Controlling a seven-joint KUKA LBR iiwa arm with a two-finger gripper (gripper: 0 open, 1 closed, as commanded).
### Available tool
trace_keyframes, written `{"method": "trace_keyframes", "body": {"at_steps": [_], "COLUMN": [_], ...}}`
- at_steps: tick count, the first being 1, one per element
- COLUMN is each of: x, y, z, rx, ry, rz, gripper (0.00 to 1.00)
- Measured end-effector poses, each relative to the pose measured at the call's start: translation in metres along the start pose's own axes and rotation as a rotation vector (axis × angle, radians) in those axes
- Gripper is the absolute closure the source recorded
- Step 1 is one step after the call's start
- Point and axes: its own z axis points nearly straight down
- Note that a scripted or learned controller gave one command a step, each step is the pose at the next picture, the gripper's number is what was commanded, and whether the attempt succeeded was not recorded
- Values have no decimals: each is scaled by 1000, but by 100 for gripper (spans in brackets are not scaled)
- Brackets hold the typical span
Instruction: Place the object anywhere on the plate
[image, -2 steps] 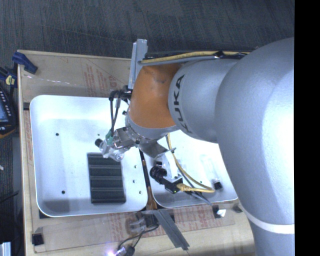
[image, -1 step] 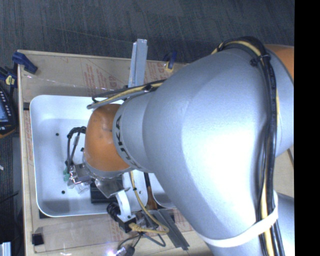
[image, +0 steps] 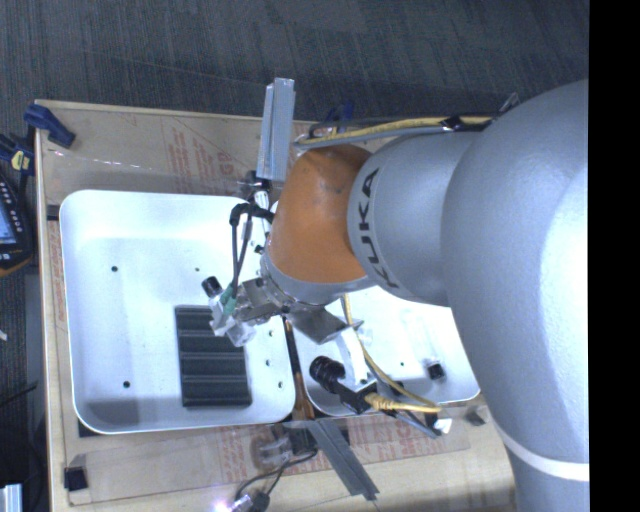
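A dark ridged rectangular plate (image: 210, 358) lies flat in the front part of the left bin (image: 120, 250). My gripper (image: 230, 320) hangs low over the plate's far right corner, reaching in from the right under the orange wrist band (image: 315, 225). A small greenish bit (image: 229, 296) shows at the gripper's tip; I cannot tell whether it is a held object or part of the tool. The arm's bulk hides whatever lies right under the wrist.
The right bin (image: 455, 390) is mostly covered by the grey arm (image: 480, 210). A small dark piece (image: 434, 371) lies in it near the front right. Cables and a black fitting (image: 325, 372) hang over the wall between the bins.
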Motion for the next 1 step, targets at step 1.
{"method": "trace_keyframes", "body": {"at_steps": [1], "x": [14], "y": [138], "z": [-17], "rx": [1], "ry": [0], "rz": [-27], "gripper": [100]}}
